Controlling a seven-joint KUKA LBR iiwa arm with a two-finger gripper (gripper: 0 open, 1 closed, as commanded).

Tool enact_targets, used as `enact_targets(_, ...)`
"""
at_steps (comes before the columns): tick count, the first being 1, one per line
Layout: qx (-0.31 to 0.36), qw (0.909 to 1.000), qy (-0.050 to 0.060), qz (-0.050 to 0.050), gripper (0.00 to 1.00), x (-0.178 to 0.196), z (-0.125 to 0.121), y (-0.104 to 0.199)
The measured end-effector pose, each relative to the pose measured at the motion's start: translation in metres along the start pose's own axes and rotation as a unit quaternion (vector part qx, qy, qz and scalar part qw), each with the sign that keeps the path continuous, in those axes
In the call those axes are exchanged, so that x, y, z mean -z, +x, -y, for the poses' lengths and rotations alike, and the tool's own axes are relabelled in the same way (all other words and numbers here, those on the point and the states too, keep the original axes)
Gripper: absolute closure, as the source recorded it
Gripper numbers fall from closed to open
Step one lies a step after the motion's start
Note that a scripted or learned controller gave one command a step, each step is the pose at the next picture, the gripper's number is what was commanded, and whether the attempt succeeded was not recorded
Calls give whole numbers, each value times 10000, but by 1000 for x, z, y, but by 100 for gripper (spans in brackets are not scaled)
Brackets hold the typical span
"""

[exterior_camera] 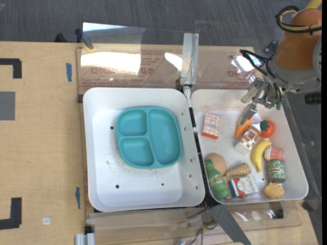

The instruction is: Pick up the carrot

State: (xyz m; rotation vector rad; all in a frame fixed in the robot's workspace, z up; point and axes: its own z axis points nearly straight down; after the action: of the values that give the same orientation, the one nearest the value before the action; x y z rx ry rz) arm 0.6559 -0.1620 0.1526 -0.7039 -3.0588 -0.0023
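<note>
— What sits on the wooden bench [41, 152]?
— Two white bins: the left bin [97, 188] holds a teal divided plate [149, 136], the right bin [296, 188] a scatter of toy food.
— And the carrot [241, 127]?
— In the right bin's upper part, slanted, just left of a tomato [267, 128] and above a banana [259, 153].
— The gripper [259, 97]?
— It hangs directly above the carrot's top end, its fingers parted slightly and closed on nothing.

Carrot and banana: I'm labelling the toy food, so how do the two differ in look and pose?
The carrot is orange with a green tip; the banana is yellow. The carrot is straight and slim; the banana is curved and thicker. The carrot lies just below the gripper; the banana lies lower down. Both lie in the right bin.
</note>
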Motion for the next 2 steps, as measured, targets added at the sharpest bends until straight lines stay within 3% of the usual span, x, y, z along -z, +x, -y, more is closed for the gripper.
enact_targets(1,65,10000,-11,66,0,-55,10,12)
enact_targets(2,-391,9992,-1,32,0,-63,-43,18)
